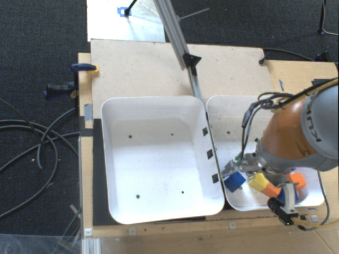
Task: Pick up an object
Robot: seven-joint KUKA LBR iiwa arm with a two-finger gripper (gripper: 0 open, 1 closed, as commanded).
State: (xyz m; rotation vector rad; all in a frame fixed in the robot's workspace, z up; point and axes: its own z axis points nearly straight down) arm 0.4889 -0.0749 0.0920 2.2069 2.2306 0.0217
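Observation:
Several small blocks lie in the near end of the right bin (228,120): a blue block (234,181) by its left wall, a yellow block (258,182) next to it, and an orange block (298,180) further right. The arm's orange band (283,134) hangs over that bin. My gripper (244,169) points down just above the blue and yellow blocks, and the wrist hides much of it. I see no block lifted off the bin floor.
The left bin (114,142) sits beside the right one, sharing a dividing wall with black marks. A grey metal pole (175,30) slants in from the top. Cables lie on the dark floor at left, and a blue clamp (79,67) grips the bench edge.

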